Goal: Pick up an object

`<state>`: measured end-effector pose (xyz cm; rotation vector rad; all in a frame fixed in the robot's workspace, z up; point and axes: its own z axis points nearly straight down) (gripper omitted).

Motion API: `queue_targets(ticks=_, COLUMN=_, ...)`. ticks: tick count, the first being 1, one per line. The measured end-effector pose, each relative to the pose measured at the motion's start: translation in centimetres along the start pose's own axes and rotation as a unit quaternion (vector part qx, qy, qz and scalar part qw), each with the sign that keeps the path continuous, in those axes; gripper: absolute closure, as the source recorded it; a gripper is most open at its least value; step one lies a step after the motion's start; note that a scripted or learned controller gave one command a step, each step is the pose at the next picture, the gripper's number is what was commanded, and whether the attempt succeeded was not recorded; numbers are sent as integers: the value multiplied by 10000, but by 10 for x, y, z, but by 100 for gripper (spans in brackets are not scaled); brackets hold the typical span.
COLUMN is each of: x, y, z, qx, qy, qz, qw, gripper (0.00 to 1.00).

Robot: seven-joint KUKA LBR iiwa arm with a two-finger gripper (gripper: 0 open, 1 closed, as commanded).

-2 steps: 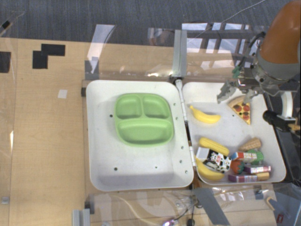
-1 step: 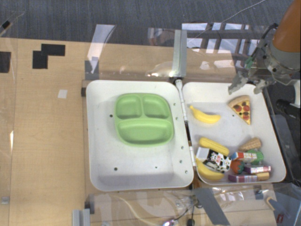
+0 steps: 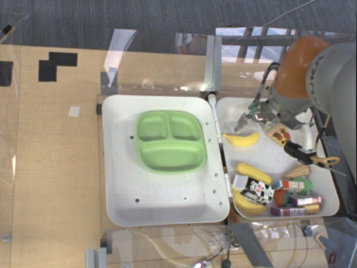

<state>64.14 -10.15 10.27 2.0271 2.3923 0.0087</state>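
low at the near rim of the right bin [image 3: 265, 156] lay a tight clutter: a purple tube [image 3: 295, 209], a near banana [image 3: 248, 204] curved along the corner, and a black-and-white block [image 3: 257, 190] resting on it. just behind them sat a yellow piece [image 3: 254, 172], either corn or another banana; i could not tell which. the left bin [image 3: 122, 177] held a green plate [image 3: 170, 141] with three wells, nothing on it.

further back, the far banana [image 3: 241, 139] lay on its side on bare bin floor, close to the wall shared with the left bin and apart from the clutter. the gripper [image 3: 244, 124] hung just behind and above it, close but not seen touching, and nothing was seen held in it. whether it was wide or narrow could not be told from this slant.

the far banana looked the likely pick. by its even colour it was probably a plastic toy: light, stiff enough to take a squeeze, with a smooth, somewhat slippery skin, not fragile. the best hold seemed to be across its thick middle, square to the curve, since the tapering ends would likely squirt out. the nearby wall left little room on that side, so a jaw could catch on it.
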Motion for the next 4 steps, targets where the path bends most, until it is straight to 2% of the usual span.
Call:
queue_targets(ticks=1, x=0, y=-1, z=1, qx=12, qy=3, qz=1, qw=10000, gripper=0)
queue_targets(ticks=2, x=-10, y=-41, z=13, qx=-33, qy=-7, qz=-303, qw=9995, gripper=0)
queue_targets(ticks=3, x=-8, y=-38, z=2, qx=-60, qy=5, qz=-306, qw=9995, gripper=100)
queue_targets(ticks=4, x=33, y=-21, z=-108, qx=16, qy=2, qz=434, qw=9991, gripper=100)
